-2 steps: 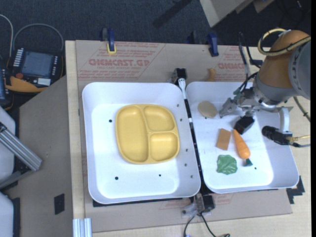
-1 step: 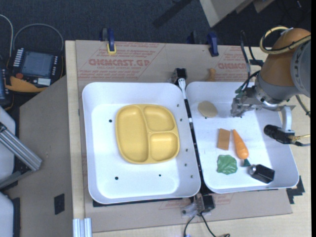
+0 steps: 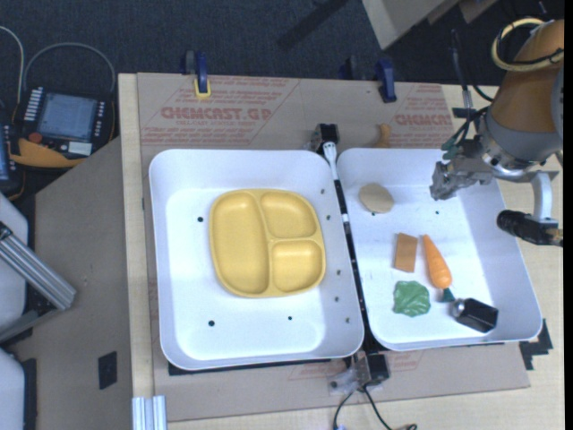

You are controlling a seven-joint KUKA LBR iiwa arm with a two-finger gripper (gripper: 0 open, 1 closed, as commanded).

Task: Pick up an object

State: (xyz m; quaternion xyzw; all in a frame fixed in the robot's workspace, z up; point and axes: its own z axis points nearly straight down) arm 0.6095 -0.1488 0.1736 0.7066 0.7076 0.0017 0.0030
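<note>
The right bin (image 3: 501, 240) holds several small items: a tan round cookie-like piece (image 3: 377, 198), a brown block (image 3: 406, 252), an orange carrot (image 3: 436, 261), a green leafy piece (image 3: 411, 298) and a black and silver object (image 3: 474, 313). My gripper (image 3: 444, 184) hangs over the upper part of the right bin, to the right of the tan piece and apart from it. Nothing shows between its fingers.
The left bin (image 3: 179, 267) bears a yellow divided plate (image 3: 267, 241). Blue clamps (image 3: 202, 77) sit at the bench's far edge. A pendant with a screen (image 3: 61, 119) lies off the bench at the left. The grey and orange arm (image 3: 528, 88) fills the upper right.
</note>
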